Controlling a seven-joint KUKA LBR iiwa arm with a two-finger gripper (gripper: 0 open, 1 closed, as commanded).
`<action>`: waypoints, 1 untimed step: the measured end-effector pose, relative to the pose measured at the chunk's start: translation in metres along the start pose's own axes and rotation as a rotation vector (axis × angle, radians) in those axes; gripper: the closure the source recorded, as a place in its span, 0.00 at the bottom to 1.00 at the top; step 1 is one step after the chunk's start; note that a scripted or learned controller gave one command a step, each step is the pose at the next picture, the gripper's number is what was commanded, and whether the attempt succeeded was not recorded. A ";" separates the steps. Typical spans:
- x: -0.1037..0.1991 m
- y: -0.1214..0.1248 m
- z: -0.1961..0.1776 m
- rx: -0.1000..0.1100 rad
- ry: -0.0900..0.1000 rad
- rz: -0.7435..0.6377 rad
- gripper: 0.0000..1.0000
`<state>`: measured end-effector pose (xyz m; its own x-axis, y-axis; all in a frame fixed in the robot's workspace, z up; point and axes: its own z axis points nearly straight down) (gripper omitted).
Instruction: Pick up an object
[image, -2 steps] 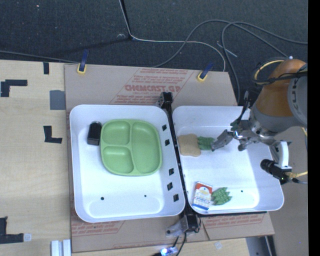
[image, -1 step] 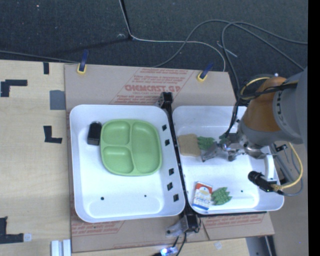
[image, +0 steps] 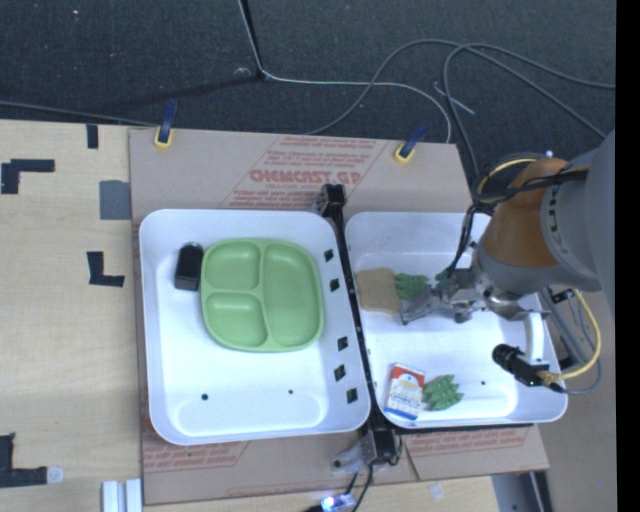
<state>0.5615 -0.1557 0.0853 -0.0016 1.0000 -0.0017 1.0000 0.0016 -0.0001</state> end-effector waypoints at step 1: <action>-0.001 0.001 -0.011 -0.003 -0.002 0.000 1.00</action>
<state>0.5622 -0.1562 0.0962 -0.0015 1.0000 -0.0040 1.0000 0.0015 0.0031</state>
